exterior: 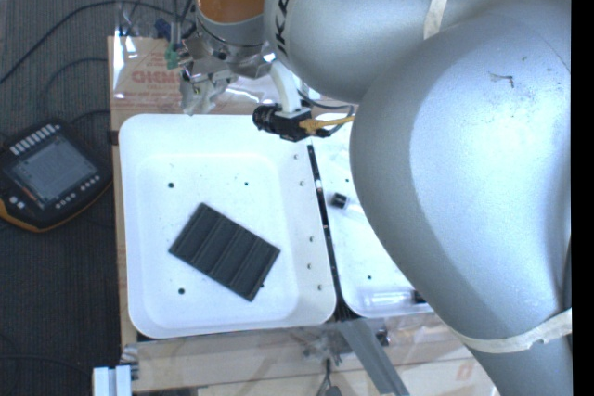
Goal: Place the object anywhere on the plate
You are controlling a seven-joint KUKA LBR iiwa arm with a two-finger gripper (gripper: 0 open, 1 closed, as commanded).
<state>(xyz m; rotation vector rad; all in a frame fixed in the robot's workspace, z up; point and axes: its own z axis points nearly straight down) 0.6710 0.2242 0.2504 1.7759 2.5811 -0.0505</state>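
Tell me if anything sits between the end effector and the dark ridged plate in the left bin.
Nothing visible does. The end effector hangs over the far rim of the left bin, and the dark ridged plate lies flat on the bin floor nearer the camera, with bare white floor between them.

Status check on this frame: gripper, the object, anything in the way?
Gripper above left bin's far rim, nothing seen between its fingers. Dark ribbed slab flat in left bin, apart from gripper. Arm covers most of right bin.

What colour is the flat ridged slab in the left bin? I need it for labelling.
Dark grey to black, with parallel ridges, on the slab in the camera view.
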